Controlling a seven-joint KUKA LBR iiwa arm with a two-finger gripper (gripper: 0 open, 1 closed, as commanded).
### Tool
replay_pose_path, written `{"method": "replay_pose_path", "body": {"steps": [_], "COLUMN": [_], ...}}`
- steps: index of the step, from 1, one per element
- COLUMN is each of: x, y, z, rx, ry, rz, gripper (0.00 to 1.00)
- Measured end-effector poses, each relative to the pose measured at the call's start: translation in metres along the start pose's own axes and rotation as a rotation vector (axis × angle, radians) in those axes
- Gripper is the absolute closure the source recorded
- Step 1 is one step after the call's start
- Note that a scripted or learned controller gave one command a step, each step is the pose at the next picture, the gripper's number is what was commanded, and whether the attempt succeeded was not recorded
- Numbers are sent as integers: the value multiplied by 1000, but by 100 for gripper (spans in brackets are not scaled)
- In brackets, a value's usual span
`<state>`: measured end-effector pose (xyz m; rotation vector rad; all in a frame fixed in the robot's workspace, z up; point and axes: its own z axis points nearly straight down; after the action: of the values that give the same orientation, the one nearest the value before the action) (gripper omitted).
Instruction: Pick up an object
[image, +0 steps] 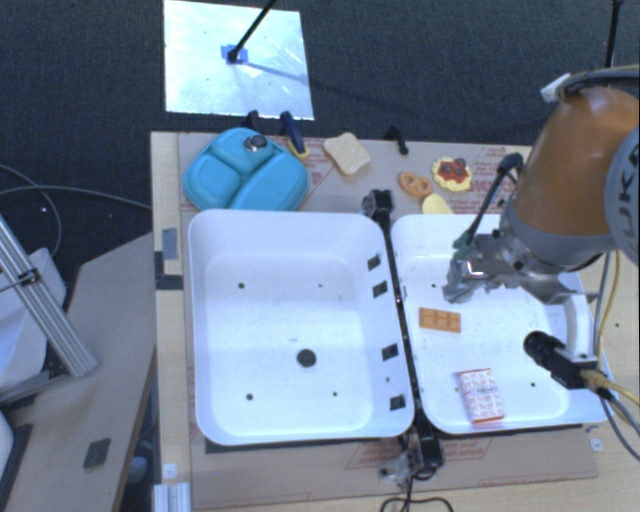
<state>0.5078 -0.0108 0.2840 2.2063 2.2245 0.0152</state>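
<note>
Orange and flat, a small waffle-patterned cracker lies in the right bin, near its left wall. A red-and-white packet lies nearer, at the same bin's near edge. The pincer hangs just above and to the far right of the cracker; how far it is open one cannot tell, and nothing is seen held. Two white bins stand on the worktop; the left bin has one dark round spot.

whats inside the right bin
The right bin holds an orange cracker and a red-and-white packet. The gripper and arm cover its upper right part.
</note>
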Motion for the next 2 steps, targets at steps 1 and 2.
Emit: {"method": "replay_pose_path", "body": {"steps": [1, 2], "x": [69, 11], "y": [10, -6], "z": [61, 52], "rx": [15, 11], "ry": [1, -2], "rz": [-2, 12], "gripper": [100, 100]}}
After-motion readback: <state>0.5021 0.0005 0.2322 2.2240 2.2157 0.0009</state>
